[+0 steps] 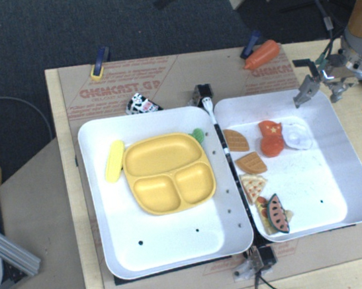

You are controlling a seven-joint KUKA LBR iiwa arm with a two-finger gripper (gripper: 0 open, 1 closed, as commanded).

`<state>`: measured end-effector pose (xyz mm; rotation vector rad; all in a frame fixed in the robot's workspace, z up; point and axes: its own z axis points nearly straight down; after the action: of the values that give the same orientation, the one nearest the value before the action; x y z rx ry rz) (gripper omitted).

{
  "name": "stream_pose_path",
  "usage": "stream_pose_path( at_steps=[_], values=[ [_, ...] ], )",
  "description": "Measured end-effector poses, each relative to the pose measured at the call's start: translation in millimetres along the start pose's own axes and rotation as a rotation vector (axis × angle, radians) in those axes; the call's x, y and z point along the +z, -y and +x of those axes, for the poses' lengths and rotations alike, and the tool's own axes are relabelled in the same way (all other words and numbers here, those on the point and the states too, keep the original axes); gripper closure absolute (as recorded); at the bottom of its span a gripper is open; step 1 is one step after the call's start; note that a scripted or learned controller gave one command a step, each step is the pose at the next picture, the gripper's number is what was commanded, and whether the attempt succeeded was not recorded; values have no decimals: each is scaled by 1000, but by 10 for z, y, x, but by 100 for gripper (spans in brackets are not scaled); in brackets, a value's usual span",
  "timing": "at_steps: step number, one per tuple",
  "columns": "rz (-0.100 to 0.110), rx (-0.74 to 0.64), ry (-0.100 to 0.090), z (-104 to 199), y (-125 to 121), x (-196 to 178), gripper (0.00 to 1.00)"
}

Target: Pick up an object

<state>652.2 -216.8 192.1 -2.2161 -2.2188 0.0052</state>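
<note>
- Several small food-shaped toys lie in the right white bin (345, 171), toward its left edge: a red tomato-like piece (271, 138), two brown bread-like slices (236, 140) (251, 162), a yellow pizza-like wedge (253, 184) and a watermelon slice (277, 214) near the front-left corner.
- Just right of the tomato-like piece rests a clear round plastic item (297, 136).
- Above that bin's far-right corner hangs the grey two-finger gripper (323, 86), fingers slightly parted with nothing between them.
- Across the divide, the left white bin (175, 248) carries a yellow three-compartment plastic tray (169, 173) at its middle, a yellow corn-like stick (114, 161) touching the tray's left side and a small green piece (198, 135) at its far-right corner.
</note>
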Motion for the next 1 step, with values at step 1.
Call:
stream_pose_path(
  at_steps=[1],
  values=[
    [2, 1, -1, 24, 83, 611, 0]
  ],
)
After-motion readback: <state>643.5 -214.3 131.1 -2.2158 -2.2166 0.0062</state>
